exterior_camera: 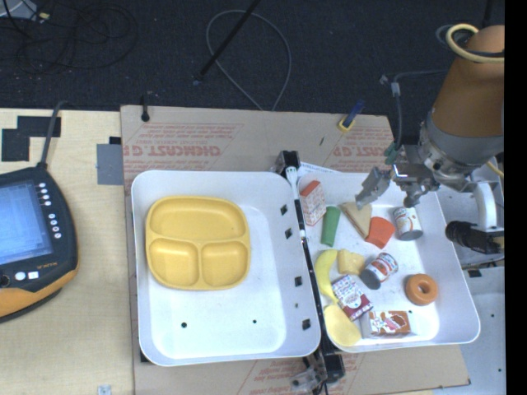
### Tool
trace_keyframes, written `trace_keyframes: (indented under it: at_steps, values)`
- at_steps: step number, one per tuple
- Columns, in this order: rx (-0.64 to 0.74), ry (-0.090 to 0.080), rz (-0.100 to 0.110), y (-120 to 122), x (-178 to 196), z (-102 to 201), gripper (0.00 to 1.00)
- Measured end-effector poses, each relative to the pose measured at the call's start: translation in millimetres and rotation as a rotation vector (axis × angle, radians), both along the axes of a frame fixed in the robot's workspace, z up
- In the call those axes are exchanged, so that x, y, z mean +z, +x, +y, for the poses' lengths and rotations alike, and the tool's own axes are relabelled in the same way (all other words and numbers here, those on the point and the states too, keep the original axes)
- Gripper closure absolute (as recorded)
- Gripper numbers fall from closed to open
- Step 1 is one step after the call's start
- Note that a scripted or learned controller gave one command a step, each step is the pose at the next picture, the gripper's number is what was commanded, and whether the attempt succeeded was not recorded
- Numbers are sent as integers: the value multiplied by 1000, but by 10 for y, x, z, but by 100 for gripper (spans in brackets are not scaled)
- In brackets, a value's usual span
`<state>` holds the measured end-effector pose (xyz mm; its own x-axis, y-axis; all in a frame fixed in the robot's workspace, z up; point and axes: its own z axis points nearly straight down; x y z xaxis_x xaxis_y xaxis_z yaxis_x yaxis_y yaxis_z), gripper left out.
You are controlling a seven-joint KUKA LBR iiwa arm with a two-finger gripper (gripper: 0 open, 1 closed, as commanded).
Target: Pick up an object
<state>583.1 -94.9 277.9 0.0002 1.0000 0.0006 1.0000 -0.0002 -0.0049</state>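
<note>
While the gripper (394,189) hovers spread wide and empty over the right bin (461,323), the crowded clutter — orange wedge (380,231), small can (405,222) — risks a glancing, failed grasp.

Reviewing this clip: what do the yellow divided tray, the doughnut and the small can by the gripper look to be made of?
The yellow divided tray looks like moulded plastic: uniform colour, soft sheen, rounded compartments. The doughnut is probably a plastic or rubber toy, with an even orange-brown matt surface. The small can near the gripper seems metal or metal-look plastic, with a pale shiny top and a printed label; the view cannot settle which.
</note>
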Motion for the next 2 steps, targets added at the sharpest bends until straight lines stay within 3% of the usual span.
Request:
trace_keyframes:
  at_steps: [1, 2]
  values:
    - [0, 2, 12, 154, -1326, -58, 0]
    - [2, 0, 0, 533, -1948, 80, 0]
